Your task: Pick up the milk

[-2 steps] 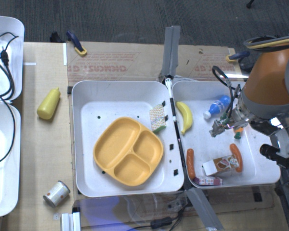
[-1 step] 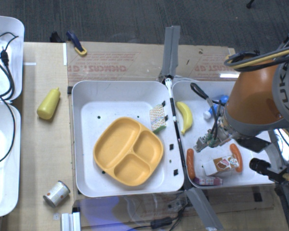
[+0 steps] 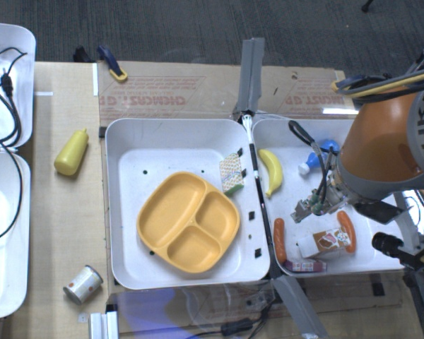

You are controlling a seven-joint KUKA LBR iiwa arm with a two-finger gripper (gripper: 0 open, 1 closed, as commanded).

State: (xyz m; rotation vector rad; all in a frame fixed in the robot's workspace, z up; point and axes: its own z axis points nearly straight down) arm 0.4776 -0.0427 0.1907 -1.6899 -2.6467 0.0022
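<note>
White milk carton (image 3: 331, 241) lies just beside the sausage (image 3: 347, 230) — jaws (image 3: 312, 207) above it, blurred; opening unclear.

We read mirrored red print, "GENERAL", twice on the brown cardboard sheet (image 3: 219, 90) lying behind the two bins: once behind the left bin and once, partly cut off, behind the right bin. On the orange band of the arm (image 3: 381, 143) we see the dark letters "UK" at the view's right edge, part of a longer word. The printed faces of the small cartons stay too small to read.
</note>
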